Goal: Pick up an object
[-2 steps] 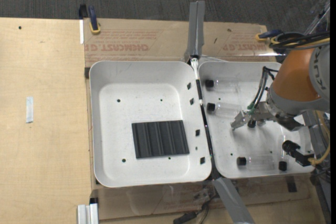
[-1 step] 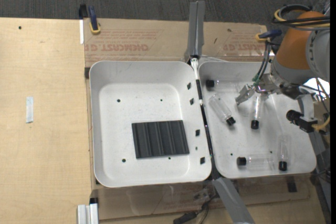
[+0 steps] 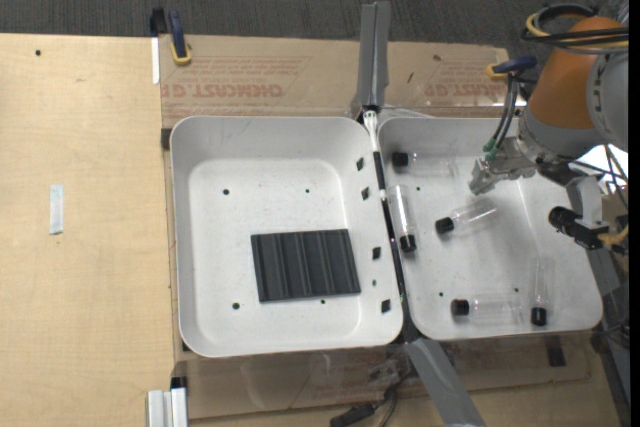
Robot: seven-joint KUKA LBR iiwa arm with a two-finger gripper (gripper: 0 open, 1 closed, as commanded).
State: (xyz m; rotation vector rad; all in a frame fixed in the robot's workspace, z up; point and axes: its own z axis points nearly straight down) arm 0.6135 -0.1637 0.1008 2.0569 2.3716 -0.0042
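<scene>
Upside-down "CHEMCRZT" on cardboard (image 3: 240, 80)

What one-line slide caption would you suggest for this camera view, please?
Grey KUKA arm's gripper hovers above clear black-capped tubes in right white bin; left white bin holds a ribbed black tray.

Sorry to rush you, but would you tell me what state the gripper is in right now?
Gripper: cannot be told; it hangs over the right bin, above a clear tube.
</scene>
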